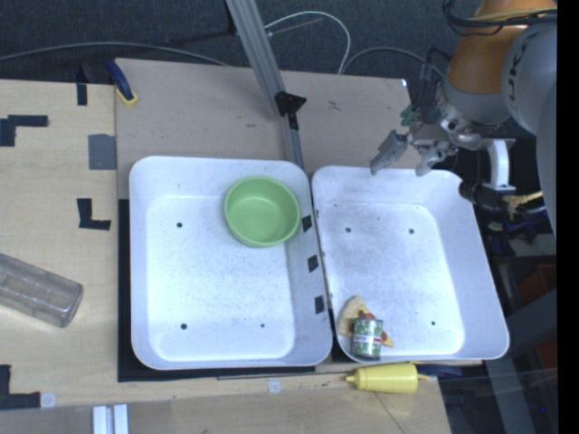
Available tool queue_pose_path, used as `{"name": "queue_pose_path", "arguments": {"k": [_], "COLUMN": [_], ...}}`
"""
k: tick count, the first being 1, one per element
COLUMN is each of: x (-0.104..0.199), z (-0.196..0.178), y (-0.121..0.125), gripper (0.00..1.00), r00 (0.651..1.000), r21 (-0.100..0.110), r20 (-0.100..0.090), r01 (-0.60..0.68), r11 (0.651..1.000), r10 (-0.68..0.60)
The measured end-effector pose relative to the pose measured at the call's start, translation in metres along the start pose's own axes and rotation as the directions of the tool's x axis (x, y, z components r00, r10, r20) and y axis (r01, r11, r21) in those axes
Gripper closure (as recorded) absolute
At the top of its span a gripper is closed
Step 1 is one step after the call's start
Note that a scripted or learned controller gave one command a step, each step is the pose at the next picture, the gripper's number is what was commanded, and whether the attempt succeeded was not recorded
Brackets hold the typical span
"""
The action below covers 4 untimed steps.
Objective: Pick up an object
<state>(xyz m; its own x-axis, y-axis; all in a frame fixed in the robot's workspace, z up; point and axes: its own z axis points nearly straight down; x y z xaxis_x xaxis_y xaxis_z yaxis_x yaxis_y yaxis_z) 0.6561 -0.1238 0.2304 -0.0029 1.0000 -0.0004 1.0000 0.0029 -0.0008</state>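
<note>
- Yellow squeeze bottle (386,378): lies on the surface (199,116), just outside the right bin's near edge.
- Small green can (366,335): rests in the near-left corner of the right bin (470,269), against a tan scrap.
- Clear plastic cylinder (36,289): lies on the surface, left of the bins.
- Green bowl (261,210): upright in the left bin (154,269), toward its far side.
- End effector (399,159): fingers spread wide, holding nothing, above the right bin's far rim.

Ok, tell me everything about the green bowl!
The round light-green plastic-looking bowl sits upright, open side up, in the shallow white left bin, near its far right corner. It looks plain and smooth, with a thick rim and nothing visible inside. It rests on the bin's speckled floor, close to the far wall. Nothing else touches it.
</note>
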Motion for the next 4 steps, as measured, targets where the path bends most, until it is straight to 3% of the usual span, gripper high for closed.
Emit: {"name": "queue_pose_path", "arguments": {"k": [1, 3, 4], "x": [0.0, 0.016, 0.017], "z": [0.0, 0.111, 0.143], "y": [0.0, -0.005, -0.005], "gripper": [0.0, 0.0, 0.0], "r00": [1.0, 1.0, 1.0], "r21": [0.0, 0.007, 0.0], "r20": [0.0, 0.0, 0.002], "r01": [0.0, -0.001, -0.001], "r11": [1.0, 1.0, 1.0], "r10": [0.0, 0.001, 0.001]}}
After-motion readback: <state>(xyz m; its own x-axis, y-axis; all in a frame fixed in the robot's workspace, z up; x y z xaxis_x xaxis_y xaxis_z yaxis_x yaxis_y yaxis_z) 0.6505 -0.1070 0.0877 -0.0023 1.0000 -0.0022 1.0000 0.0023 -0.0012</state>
